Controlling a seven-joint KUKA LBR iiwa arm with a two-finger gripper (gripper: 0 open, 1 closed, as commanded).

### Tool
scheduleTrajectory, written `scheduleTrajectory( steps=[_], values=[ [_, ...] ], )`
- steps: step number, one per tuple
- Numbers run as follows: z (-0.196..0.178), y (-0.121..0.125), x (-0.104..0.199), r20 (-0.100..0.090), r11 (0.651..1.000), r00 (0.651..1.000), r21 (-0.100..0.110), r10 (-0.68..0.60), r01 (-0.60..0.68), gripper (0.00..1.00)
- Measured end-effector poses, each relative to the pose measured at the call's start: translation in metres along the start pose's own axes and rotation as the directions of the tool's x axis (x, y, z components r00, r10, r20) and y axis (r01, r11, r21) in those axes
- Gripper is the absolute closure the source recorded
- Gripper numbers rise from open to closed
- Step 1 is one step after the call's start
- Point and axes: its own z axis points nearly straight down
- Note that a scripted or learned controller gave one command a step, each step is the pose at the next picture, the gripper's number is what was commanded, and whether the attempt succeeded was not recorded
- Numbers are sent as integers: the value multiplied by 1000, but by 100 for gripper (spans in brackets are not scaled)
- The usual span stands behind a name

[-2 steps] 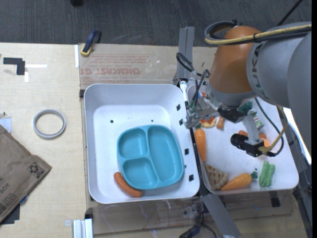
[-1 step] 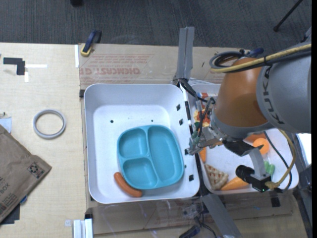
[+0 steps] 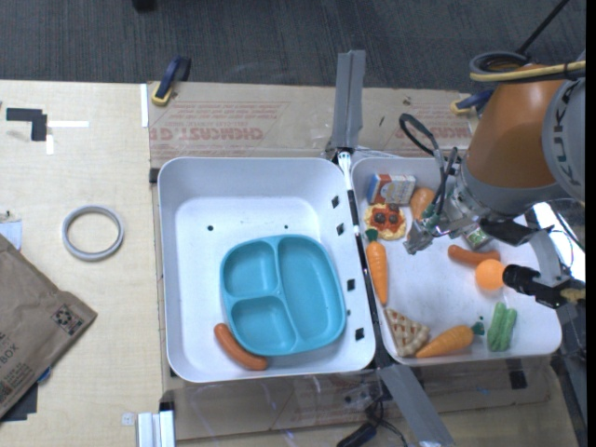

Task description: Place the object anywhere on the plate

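Tool: we see the tool [image 3: 421,236] low over the right bin [image 3: 549,343], beside the pizza slice [image 3: 386,220]; whether it grips anything we cannot tell
Object: we judge the target is one of the toy foods under it; a carrot [image 3: 377,270] lies along the near wall
Plate: the blue plate [image 3: 282,293] waits in the left bin [image 3: 186,250], a sausage [image 3: 241,347] just beside it; we see nothing on the plate
Counter: a tape ring [image 3: 93,232] lies well apart on the counter [image 3: 74,175]
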Motion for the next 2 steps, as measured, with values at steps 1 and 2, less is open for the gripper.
scheduleTrajectory(
  steps=[1, 2],
  values=[
    [5, 72, -51, 1, 997, 997, -2, -71, 71, 100],
    [-16, -3, 31, 0, 998, 998, -1, -69, 69, 100]
  ],
)
